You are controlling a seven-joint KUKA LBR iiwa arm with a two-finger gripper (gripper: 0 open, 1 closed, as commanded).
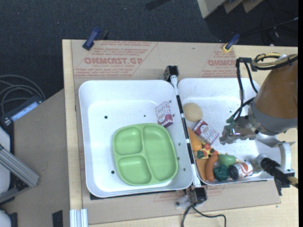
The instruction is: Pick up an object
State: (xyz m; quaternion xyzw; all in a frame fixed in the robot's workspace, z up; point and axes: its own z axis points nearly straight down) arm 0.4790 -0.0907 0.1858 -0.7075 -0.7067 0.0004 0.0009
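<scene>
Desk (128, 56) top is brown board, printed "CHEMCAST G.P" in red near the far edge; the same print starts again further right, cut off by the arm (279, 98). Two blue clamps on the far edge.

Left bin (94, 126): green three-compartment plate (143, 153), smooth plastic, rounded corners, toward the near side. Small red-and-white carton (164, 113), print unreadable, by the bin's right wall, just beyond the plate.

Right bin (213, 91): round tan ball (192, 111) near the left wall. Flat red-and-white packet (205, 131), tilted, just nearer than the ball. Near edge: heap of toy food, orange carrot shape (211, 164), green pieces (222, 167), and a can (244, 169) lying on its side, red and white label, text too small to read.

Gripper (231, 135) hangs over the right bin's middle, just right of the packet, beyond the heap. Cannot tell whether it is released or clenched; nothing seen between its tips.
</scene>
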